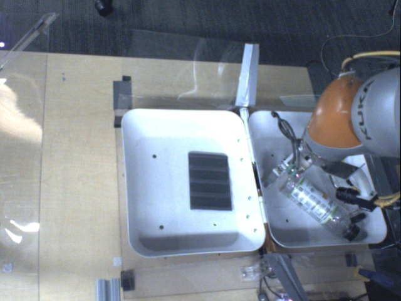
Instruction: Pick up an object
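The desk (75, 187) is pale wood and carries two shallow white bins side by side, their rims touching.

1. Left bin (144, 168): holds one dark ridged block (210, 180). The block is rectangular, lies flat, and sits slightly right of the bin's centre, clear of all four walls.
2. Right bin (272, 224): holds a clear plastic item (311, 200). The item lies on its side, slanting from upper left to lower right across the bin floor.
3. Pincer (293, 168): positioned over the right bin, just above the upper-left end of the clear plastic item. Contact with the item cannot be confirmed. Whether the pincer is released or clenched cannot be told.
4. Arm (338, 121): enters from the right, orange band above the right bin.
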`<state>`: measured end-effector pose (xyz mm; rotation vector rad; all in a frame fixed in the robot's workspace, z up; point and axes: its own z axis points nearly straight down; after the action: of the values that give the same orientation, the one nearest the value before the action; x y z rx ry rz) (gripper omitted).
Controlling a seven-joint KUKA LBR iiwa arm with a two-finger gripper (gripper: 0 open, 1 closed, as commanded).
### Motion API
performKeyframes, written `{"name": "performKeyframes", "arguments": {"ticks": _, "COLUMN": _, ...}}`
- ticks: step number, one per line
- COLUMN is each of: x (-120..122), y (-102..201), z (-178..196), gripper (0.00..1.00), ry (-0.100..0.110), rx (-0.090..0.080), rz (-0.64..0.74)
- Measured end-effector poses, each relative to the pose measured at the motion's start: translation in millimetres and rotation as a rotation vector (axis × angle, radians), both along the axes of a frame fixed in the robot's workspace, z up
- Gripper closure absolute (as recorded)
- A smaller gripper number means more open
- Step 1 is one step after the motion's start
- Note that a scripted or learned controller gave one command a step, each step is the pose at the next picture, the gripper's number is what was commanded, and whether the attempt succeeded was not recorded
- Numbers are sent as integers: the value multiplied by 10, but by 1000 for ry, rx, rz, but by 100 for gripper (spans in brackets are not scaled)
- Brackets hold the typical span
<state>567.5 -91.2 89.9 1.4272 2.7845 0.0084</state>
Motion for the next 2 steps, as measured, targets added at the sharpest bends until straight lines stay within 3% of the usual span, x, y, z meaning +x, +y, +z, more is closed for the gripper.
{"name": "performKeyframes", "arguments": {"ticks": 1, "x": 39, "y": 13, "z": 134, "gripper": 100, "ry": -11, "rx": 1, "rz": 0}}
{"name": "performKeyframes", "arguments": {"ticks": 2, "x": 72, "y": 144, "z": 971, "gripper": 100, "ry": 3, "rx": -1, "rz": 95}}
